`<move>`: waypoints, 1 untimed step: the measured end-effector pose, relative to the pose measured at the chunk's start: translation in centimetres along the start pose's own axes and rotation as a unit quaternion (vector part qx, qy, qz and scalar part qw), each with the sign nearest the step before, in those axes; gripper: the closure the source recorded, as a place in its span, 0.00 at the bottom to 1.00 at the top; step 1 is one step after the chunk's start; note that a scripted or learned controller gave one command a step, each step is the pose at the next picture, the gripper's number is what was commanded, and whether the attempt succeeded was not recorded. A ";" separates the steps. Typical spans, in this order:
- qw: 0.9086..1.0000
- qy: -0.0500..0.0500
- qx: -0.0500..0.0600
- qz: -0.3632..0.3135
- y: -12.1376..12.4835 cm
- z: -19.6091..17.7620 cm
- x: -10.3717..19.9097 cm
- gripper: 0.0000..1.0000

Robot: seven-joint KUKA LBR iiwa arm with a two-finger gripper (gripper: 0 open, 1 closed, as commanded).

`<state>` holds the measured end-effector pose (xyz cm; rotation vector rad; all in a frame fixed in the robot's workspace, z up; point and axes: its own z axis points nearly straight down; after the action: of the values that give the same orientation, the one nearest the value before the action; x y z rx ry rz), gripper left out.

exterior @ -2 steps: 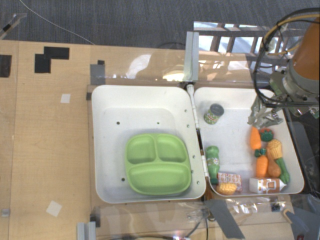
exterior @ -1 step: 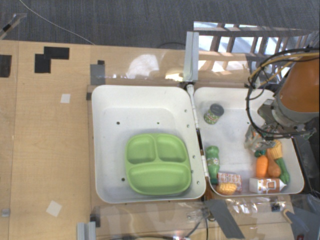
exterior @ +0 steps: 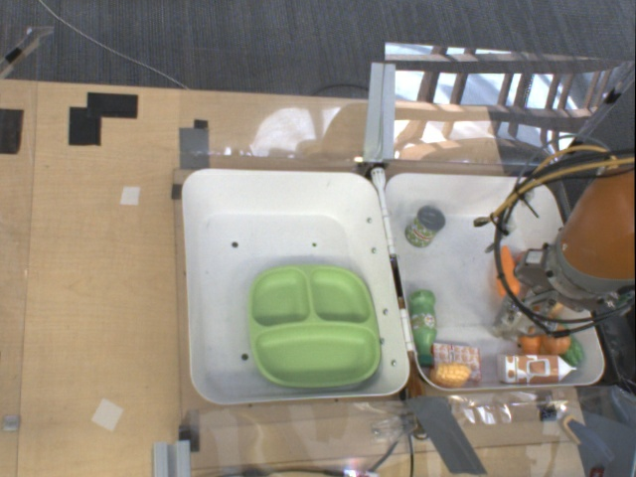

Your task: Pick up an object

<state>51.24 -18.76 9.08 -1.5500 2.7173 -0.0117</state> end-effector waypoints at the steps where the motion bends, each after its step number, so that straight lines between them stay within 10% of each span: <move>1: 1.000 0.001 0.001 0.000 -0.1 0.0 0.1 0.00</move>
<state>51.24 -18.92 9.12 -1.5506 2.7181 -0.0161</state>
